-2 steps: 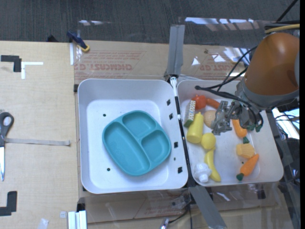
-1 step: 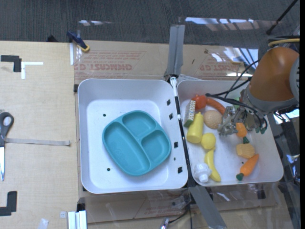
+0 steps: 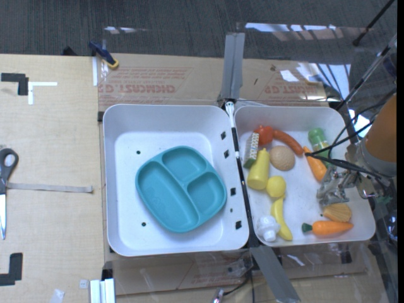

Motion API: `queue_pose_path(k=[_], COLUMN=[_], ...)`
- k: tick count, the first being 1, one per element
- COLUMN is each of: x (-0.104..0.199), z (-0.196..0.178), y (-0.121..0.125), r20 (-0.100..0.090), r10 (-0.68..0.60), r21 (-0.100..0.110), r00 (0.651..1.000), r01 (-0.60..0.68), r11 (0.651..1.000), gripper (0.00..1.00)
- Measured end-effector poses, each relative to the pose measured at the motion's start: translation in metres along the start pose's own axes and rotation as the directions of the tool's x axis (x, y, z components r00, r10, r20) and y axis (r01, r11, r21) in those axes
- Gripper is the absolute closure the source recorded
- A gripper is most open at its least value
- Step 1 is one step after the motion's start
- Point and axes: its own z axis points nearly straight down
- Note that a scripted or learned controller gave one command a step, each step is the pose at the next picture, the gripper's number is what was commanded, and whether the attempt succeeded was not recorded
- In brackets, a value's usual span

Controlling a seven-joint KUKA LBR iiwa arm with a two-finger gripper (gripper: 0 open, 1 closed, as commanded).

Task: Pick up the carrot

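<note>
Two bins before me. The carrot (image 3: 329, 228) lies in the right bin's (image 3: 297, 112) near right corner. My gripper (image 3: 332, 189) hangs just above it, over a tan piece (image 3: 338, 212); its closure I cannot tell.

The carrot (image 3: 331, 228) is orange with a small green stem end. It lies on its side on the bin floor just below the gripper (image 3: 329, 191), apart from it. Its green end points away toward the gripper's left in the camera view, and its body runs nearly level.
</note>
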Motion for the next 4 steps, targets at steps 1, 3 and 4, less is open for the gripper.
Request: queue_pose_path(k=[1, 3, 4], x=[-0.147, -0.072, -0.074], z=[0.0, 0.0, -0.011], y=[0.034, 0.001, 0.001], r20=[0.005, 0.0, 0.007], r10=[-0.278, -0.159, -0.155], r21=[0.0, -0.001, 0.0], r00=[0.96, 0.987, 0.988], r01=[0.278, 0.159, 0.155], r11=[0.96, 0.987, 0.988], gripper=[1.0, 0.0, 1.0])
